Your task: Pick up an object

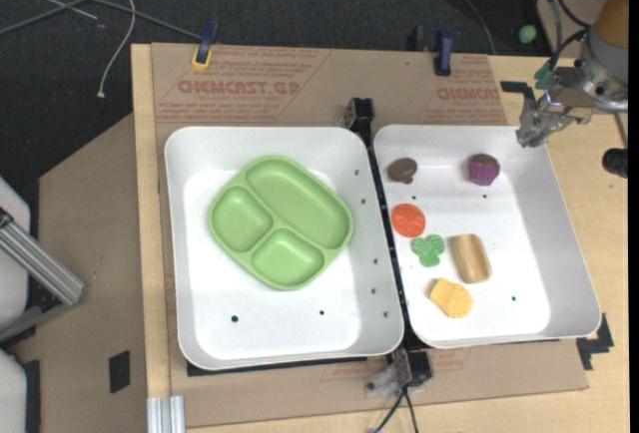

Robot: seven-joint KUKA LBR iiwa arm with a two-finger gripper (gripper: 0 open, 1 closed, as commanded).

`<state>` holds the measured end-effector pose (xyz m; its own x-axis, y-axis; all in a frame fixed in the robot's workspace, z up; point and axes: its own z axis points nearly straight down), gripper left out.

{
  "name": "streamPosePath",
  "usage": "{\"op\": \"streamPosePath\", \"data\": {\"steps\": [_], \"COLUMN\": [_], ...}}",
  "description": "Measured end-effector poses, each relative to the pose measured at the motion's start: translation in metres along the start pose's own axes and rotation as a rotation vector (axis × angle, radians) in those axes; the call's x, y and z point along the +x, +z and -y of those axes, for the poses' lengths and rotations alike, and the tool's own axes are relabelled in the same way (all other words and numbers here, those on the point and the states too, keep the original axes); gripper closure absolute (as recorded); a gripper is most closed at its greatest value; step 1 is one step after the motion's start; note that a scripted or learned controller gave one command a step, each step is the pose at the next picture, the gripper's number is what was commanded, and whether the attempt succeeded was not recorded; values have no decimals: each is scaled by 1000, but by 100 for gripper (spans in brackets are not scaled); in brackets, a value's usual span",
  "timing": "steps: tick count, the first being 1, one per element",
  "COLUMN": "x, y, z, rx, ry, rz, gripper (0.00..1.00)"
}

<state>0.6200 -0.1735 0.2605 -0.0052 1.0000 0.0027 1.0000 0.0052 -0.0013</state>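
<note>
The right bin (559,251) holds several small toy foods: a brown piece (401,170), a purple piece (483,170), a red-orange round piece (407,219), a green leafy piece (428,249), a tan bread-like roll (470,257) and a yellow-orange piece (450,298). My gripper (534,129) hangs above the right bin's far right corner, up and to the right of the purple piece, with nothing seen between its fingers.
The left bin (190,251) holds a green divided plate (281,220). Clamps sit at the cardboard's far edge, blue and yellow (206,44) and blue (442,51). Cables lie on the dark floor behind. A metal bracket (359,112) stands between the bins.
</note>
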Motion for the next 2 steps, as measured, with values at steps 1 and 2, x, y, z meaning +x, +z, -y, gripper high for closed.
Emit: {"op": "streamPosePath", "data": {"steps": [1,2], "x": [57,120], "y": [14,22], "z": [-1,-3], "rx": [1,1], "ry": [-1,-2], "rz": [-1,-1], "gripper": [100,100]}}
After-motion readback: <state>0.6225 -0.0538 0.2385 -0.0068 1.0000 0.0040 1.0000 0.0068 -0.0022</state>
